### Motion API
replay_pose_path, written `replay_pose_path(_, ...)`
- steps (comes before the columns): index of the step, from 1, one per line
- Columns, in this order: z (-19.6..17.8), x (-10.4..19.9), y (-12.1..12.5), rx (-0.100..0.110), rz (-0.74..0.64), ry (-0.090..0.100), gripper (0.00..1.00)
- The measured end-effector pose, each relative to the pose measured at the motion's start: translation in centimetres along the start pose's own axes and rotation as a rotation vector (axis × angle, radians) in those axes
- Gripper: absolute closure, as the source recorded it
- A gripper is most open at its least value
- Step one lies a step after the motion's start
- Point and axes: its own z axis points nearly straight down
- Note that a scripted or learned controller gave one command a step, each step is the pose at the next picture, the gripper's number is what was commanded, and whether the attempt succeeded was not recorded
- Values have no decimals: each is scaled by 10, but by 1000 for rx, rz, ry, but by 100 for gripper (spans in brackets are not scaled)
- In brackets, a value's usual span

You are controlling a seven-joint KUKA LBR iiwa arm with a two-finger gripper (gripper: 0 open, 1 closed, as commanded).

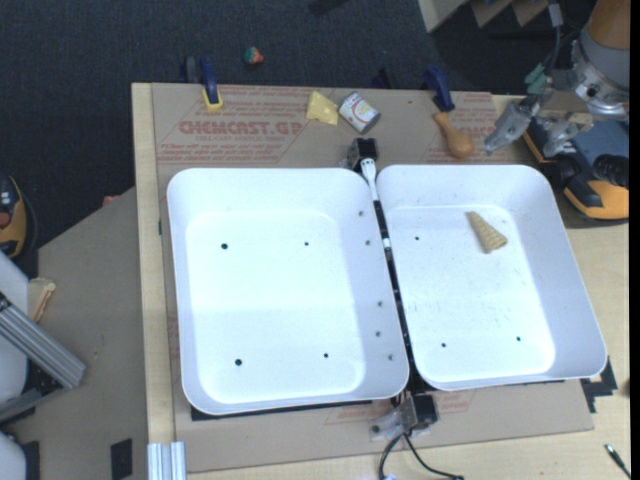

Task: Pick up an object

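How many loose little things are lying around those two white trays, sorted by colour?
Tan or brown: 2, a cone-shaped piece in the right tray and a pear-shaped piece on the board behind it.
Yellow: 1, a wedge on the board.
White: 1, a small box beside the wedge.
Total: 4

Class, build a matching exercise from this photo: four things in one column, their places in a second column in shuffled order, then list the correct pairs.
Things:
1. tan cone-shaped piece
2. yellow wedge
3. gripper
4. small orange-green object

Places:
A. on the dark floor beyond the bench
B. above the bench's far right corner
C. inside the right bin
D. on the cardboard behind the left bin

Pairs: 1-C, 2-D, 3-B, 4-A
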Motion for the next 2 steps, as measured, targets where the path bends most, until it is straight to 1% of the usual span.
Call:
replay_pose_path(1,101,-11,8,5,1,0,0)
replay_pose_path(2,-12,29,-3,-10,-4,-2,0)
